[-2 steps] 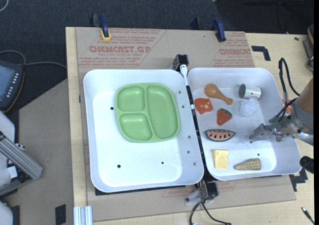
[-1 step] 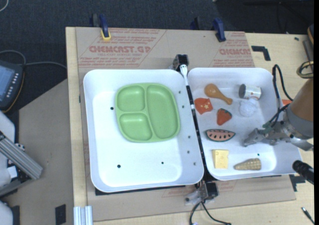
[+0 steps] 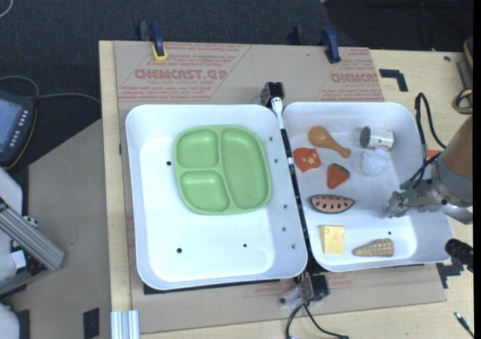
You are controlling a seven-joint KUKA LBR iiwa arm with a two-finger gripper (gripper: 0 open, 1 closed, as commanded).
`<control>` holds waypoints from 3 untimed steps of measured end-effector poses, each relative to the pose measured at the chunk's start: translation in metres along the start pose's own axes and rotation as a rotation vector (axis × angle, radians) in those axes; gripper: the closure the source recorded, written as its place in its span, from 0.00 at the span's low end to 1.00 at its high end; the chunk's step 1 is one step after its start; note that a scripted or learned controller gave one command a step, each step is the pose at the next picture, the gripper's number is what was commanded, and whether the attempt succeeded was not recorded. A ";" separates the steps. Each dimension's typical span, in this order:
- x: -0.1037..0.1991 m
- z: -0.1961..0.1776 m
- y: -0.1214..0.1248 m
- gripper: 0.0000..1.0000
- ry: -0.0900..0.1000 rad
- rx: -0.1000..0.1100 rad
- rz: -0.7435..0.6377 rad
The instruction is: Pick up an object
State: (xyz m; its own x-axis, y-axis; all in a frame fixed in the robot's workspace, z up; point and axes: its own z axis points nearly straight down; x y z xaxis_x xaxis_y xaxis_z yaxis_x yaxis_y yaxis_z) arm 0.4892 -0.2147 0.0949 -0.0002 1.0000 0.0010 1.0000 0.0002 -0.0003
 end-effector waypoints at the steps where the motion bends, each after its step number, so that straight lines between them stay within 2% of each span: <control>1: -0.002 -0.063 -0.002 1.00 -0.005 -0.007 0.000; 2: -0.003 -0.127 -0.005 1.00 -0.005 -0.008 -0.001; 3: -0.003 -0.130 -0.004 1.00 -0.003 -0.004 -0.001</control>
State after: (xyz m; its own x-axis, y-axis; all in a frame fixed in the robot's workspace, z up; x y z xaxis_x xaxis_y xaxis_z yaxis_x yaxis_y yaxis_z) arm 0.4854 -0.2178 0.2252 -0.0011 1.0000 -0.0023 1.0000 0.0011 0.0035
